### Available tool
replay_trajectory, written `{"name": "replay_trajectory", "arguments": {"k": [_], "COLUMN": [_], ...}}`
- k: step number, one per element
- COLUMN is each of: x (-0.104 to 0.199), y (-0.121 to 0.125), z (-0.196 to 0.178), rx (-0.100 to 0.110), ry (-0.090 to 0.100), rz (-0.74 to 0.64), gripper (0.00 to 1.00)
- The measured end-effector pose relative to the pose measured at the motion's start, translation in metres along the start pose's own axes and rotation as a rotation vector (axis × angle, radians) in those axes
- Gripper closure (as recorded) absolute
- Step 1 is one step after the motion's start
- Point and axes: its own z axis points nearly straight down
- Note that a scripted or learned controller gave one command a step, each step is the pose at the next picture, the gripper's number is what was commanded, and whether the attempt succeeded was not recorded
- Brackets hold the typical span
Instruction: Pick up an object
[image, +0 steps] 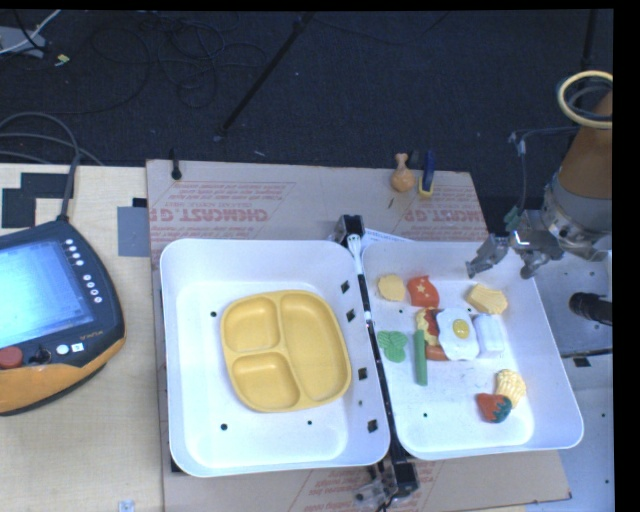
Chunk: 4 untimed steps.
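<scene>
My gripper (508, 258) hangs over the far right rim of the right bin (555, 400), its two fingers spread open with nothing between them. Just below it lies a yellow cheese wedge (487, 298). Further into that bin are a fried egg (459, 336), a red pepper piece (424, 291), a pale yellow round piece (391, 288), a green bean (421, 357), a green leafy piece (392, 346), a corn cob (510, 383) and a strawberry (493, 407).
The left bin (190, 400) holds a yellow divided plate (284, 350). A teach pendant (50, 310) lies at the left of the bench. A small wooden peg (402, 176) and a blue clip (428, 172) stand on the cardboard behind the bins.
</scene>
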Motion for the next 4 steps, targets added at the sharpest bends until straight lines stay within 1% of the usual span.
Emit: {"name": "replay_trajectory", "arguments": {"k": [1, 2, 3, 4], "x": [0.032, 0.037, 0.089, 0.088], "y": [-0.044, -0.011, 0.008, 0.007], "z": [0.089, 0.111, 0.116, 0.106], "rx": [0.004, -0.015, 0.001, 0.004], "ry": [0.001, -0.004, 0.001, 0.002], "rz": [0.003, -0.002, -0.002, -0.002], "gripper": [0.0, 0.0, 0.0, 1.0]}}
